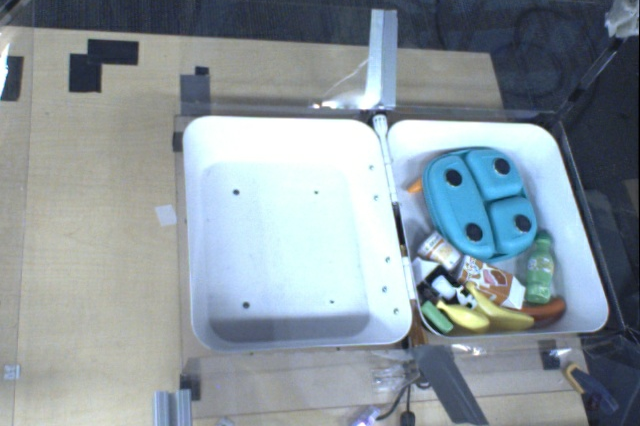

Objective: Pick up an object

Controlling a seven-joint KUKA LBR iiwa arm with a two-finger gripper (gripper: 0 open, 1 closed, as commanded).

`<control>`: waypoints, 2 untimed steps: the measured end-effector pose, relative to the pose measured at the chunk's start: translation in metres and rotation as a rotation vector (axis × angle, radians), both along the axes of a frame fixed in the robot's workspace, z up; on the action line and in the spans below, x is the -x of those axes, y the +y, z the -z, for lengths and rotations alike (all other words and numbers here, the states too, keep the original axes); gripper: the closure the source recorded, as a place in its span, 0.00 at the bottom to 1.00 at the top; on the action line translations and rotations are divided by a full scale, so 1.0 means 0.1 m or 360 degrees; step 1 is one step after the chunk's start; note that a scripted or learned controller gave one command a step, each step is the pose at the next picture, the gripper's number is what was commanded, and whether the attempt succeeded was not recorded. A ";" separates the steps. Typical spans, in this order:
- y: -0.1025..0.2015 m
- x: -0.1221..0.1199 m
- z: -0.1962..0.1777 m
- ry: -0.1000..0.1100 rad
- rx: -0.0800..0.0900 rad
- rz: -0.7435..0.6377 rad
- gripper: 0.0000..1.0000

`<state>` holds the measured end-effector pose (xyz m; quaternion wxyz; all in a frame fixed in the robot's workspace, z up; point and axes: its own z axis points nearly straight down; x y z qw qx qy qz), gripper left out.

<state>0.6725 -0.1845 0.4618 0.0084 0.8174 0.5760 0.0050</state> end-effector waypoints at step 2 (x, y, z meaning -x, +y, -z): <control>-0.11 0.02 0.27 0.0014 -0.0004 0.0032 1.00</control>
